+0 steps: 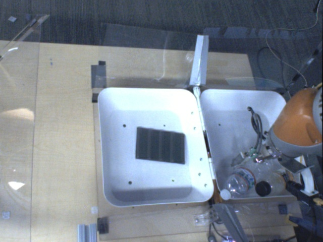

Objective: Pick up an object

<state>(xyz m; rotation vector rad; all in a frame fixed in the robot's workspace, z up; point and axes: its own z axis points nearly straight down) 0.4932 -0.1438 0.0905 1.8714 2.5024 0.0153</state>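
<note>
A clear plastic bottle (242,181) lies on its side near the front edge of the right bin (227,115), its white cap pointing front-left. Just to its right sits a small black round object (262,188). The arm's orange band (302,121) hangs over the bin's right side. My gripper (256,157) reaches down below it into the bin, just behind the bottle. Whether it touches anything is unclear. A black cable (255,121) curls above the gripper.
The left bin (113,110) holds a dark ribbed rectangular pad (160,145) flat at its middle. A metal divider post (199,59) stands between the bins at the back. Brackets and clamps sit along the front edge of the bench (50,135).
</note>
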